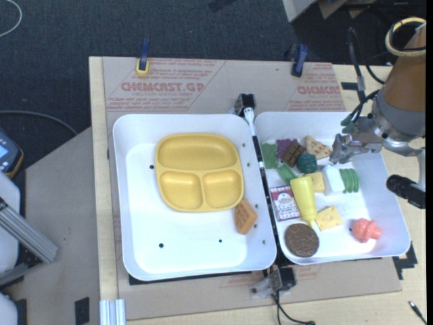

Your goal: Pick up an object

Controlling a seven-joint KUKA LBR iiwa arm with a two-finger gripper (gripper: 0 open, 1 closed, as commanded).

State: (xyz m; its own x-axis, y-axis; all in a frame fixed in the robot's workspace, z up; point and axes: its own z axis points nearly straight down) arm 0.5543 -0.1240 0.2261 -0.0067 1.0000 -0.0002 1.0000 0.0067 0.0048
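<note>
The right bin (399,239) holds several toy foods: a yellow bottle (304,195), a teal ball (307,162), purple grapes (287,145), a cheese wedge (329,218), a round brown cookie (302,239) and a pink piece (366,230). My gripper (337,154) hangs over this bin's far right part. It is just above a white block (333,180) and a green ribbed piece (349,180), beside a cream bread piece (315,146). I see nothing held in it.
The left bin (135,249) holds a yellow divided plate (199,170) and a small waffle piece (245,217) by its right wall. A red-labelled packet (285,203) lies near the ridge between the bins. Blue clamps (298,59) sit at the board's far edge.
</note>
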